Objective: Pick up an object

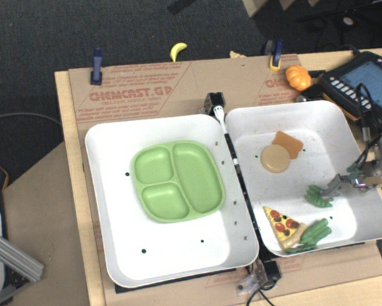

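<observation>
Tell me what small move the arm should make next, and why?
Probably lift straight up a little. The tool sits right at the small green piece near the right bin's right side; a slight rise would show whether the piece comes along, since a grip isn't clear from this view.

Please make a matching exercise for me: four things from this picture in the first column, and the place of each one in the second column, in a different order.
Things:
1. green divided plate
2. pizza slice
3. round tan cookie
4. small yellow banana

Places:
A. near the front edge of the right bin
B. on the floor beyond the bench
C. in the left bin
D. in the back half of the right bin

Pairs: 1-C, 2-A, 3-D, 4-B
</observation>
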### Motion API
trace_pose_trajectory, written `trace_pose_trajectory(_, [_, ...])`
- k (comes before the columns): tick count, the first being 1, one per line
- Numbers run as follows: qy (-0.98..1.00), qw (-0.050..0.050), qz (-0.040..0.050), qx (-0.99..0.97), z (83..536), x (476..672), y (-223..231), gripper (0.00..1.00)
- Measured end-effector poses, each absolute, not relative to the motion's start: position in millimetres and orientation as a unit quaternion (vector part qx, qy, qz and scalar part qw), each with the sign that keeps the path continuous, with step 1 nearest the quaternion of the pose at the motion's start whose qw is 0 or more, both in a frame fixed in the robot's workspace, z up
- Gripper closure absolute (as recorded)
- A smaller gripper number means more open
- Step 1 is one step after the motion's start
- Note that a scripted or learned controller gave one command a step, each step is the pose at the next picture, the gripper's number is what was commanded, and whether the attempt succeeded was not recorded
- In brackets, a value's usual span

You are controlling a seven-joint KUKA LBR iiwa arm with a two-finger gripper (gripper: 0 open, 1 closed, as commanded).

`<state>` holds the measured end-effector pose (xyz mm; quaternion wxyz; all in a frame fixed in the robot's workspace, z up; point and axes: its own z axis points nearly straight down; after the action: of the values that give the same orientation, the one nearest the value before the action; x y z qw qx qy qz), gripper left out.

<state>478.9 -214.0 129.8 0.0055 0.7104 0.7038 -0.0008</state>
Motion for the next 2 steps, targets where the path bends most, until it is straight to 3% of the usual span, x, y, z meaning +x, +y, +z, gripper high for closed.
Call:
trace_pose_trajectory(1, [0.709,0.001,0.0008,0.705,82,527.2,-156,0.00])
trace_pose_trajectory(2, [0.710,0.001,0.0024,0.704,85,585.4,-104,0.00])
